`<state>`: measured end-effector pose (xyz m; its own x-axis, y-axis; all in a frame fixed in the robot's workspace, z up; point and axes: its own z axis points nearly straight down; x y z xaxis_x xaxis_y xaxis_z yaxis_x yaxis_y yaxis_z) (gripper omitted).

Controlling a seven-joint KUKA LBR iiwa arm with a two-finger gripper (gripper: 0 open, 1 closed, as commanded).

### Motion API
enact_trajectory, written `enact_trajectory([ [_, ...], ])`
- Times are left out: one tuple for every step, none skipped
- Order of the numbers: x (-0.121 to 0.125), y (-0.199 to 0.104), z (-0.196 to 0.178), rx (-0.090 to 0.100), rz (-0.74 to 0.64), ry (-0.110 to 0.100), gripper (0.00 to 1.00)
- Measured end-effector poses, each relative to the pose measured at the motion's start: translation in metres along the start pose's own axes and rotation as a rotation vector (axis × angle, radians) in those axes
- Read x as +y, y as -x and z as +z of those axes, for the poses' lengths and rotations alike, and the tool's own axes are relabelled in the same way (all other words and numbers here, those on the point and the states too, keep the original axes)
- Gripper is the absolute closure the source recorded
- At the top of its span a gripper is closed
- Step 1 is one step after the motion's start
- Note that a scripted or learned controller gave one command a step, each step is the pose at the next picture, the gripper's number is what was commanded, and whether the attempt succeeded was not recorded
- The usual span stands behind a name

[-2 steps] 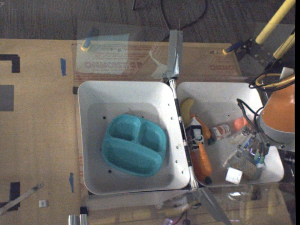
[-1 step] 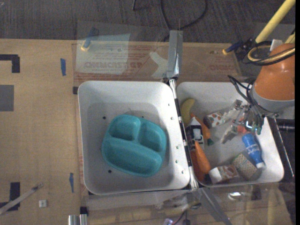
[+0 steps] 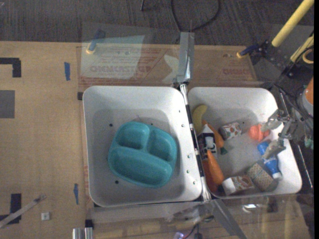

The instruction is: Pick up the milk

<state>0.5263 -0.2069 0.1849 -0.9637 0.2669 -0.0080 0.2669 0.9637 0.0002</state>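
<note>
My claw (image 3: 278, 128) is hanging spread open over the right bin (image 3: 239, 94); the one milk carton (image 3: 206, 142) is lying well apart, against the divider. One teal plate (image 3: 142, 154) is sitting in the left bin (image 3: 99, 103).

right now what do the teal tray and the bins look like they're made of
The teal tray looks like moulded plastic: one even colour, rounded compartments, soft sheen. The bins, left bin and right bin, also seem plastic: smooth white walls, rounded corners, though coated metal can't be excluded.

Tan bench top (image 3: 40, 133), blue tape bits (image 3: 67, 70); dark, possibly carpeted floor (image 3: 75, 6) beyond.
</note>
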Motion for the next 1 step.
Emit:
enact_trajectory([
  [0.0461,-0.0443,0.0901,-0.026,-0.048,0.0,0.0],
])
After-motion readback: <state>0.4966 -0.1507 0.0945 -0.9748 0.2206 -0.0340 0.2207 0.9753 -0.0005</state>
